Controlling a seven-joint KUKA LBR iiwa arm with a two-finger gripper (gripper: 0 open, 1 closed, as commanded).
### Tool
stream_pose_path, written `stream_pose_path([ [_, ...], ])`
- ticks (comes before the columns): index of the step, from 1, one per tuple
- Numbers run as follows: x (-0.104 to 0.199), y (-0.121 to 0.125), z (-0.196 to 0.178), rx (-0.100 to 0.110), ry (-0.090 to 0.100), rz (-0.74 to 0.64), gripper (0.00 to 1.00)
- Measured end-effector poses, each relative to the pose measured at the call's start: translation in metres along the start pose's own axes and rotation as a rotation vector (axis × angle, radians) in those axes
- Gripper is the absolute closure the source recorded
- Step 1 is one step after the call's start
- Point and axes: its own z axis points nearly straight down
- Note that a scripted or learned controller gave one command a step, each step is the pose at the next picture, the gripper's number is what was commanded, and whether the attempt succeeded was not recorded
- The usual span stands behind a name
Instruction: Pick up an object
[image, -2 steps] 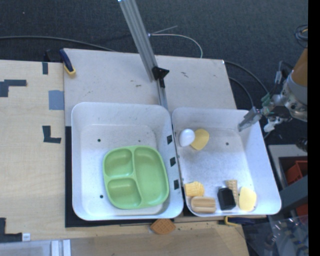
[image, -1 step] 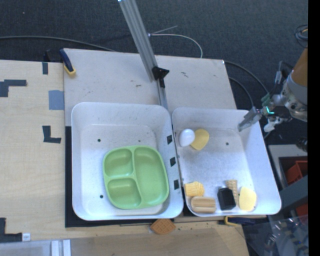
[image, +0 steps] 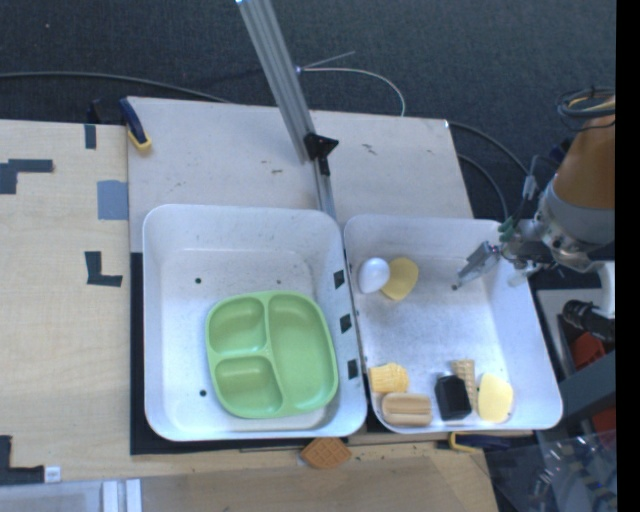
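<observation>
The right bin (image: 520, 300) holds several small items. A white egg-like piece (image: 372, 273) and a yellow piece (image: 401, 279) lie together at its upper left. Along its front edge sit a waffle-like yellow piece (image: 389, 378), a tan bread roll (image: 407, 408), a black block (image: 452, 396), a tan cracker (image: 464, 373) and a pale yellow lemon shape (image: 495, 397). My gripper (image: 472, 267) hangs at the bin's upper right, over bare floor, apart from every item. Nothing shows between its fingers.
The left bin (image: 160, 300) holds a green divided plate (image: 271, 353). A metal pole (image: 285, 85) slants down to the bins' junction. A waffle-like piece (image: 324, 453) lies on the bench in front of the bins. Cables run behind the bench.
</observation>
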Motion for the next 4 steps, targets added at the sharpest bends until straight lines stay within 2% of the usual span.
stream_pose_path([
  [2,-0.008,0.002,0.109,-0.001,0.0,0.0,0.0],
  [3,-0.007,0.003,0.096,-0.005,-0.001,-0.002,1.0],
  [4,0.0,-0.004,0.045,-0.01,-0.002,-0.001,1.0],
])
